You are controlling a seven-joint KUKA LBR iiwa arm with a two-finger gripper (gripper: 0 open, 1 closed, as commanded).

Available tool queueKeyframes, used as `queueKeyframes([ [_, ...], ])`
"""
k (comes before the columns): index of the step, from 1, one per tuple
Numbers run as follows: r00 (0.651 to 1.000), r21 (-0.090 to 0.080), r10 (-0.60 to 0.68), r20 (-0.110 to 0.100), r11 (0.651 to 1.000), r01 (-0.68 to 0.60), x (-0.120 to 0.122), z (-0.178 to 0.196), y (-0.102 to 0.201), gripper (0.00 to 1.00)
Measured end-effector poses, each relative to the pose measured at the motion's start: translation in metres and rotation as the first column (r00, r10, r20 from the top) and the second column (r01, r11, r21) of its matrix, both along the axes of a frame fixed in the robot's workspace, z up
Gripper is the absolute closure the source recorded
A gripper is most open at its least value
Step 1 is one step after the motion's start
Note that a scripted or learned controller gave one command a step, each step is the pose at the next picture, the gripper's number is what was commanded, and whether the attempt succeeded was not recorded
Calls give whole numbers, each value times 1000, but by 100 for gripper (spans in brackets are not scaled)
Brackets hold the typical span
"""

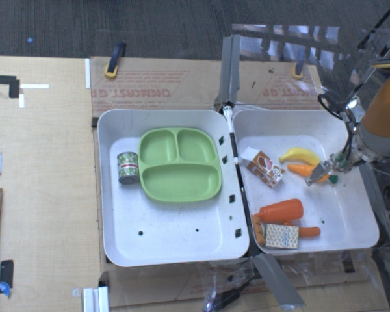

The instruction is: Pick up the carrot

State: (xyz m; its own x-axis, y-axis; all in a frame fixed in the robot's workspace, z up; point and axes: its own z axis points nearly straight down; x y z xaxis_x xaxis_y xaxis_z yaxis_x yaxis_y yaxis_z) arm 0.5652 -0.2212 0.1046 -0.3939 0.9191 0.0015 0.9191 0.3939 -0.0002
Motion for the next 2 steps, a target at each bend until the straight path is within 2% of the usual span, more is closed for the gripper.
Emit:
queueKeyframes([
  [1, 1000, -2, 0, 3, 1000, 0, 1, 10, -1, 100],
  [2, 978, -3, -209, 1, 978, 209, 2, 83, 50, 100],
])
